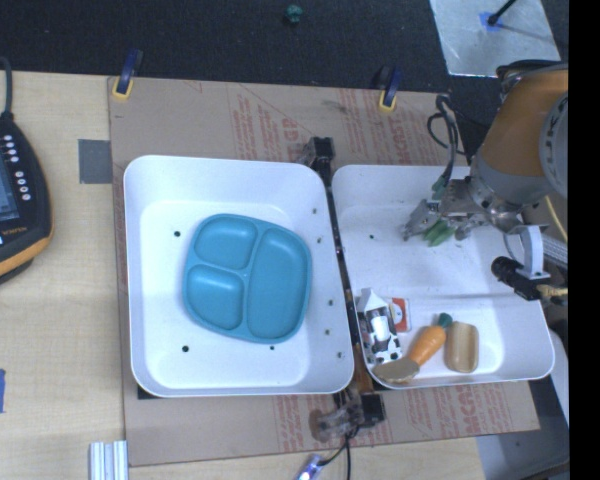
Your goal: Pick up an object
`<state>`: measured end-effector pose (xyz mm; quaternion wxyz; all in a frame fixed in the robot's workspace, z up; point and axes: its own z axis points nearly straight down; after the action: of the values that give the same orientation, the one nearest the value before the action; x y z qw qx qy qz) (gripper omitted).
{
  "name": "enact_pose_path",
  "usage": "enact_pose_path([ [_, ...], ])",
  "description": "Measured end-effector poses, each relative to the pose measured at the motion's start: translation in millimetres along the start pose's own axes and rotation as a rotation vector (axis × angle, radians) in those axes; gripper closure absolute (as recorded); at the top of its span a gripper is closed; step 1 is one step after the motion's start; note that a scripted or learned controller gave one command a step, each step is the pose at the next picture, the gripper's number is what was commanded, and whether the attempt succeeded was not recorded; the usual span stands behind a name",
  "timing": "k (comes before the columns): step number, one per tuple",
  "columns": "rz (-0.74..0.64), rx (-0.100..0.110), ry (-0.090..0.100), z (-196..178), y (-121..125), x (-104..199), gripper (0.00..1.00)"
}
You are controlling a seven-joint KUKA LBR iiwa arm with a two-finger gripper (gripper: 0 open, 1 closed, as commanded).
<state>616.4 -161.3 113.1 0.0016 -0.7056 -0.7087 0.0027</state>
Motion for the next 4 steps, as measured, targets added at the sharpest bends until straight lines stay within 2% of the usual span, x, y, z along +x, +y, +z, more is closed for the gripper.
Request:
enact_pose_path([
  [1, 0.003, -0.004, 0.002, 7, 40, -51, 0.00],
  [2, -0.003, -0.003, 0.001, 9, 26, 45, 0.00],
  [3, -0.003, -0.004, 0.000, 21, 40, 43, 0.00],
  [4, -0.001, 0.000, 0.000, 21, 27, 34, 0.00],
])
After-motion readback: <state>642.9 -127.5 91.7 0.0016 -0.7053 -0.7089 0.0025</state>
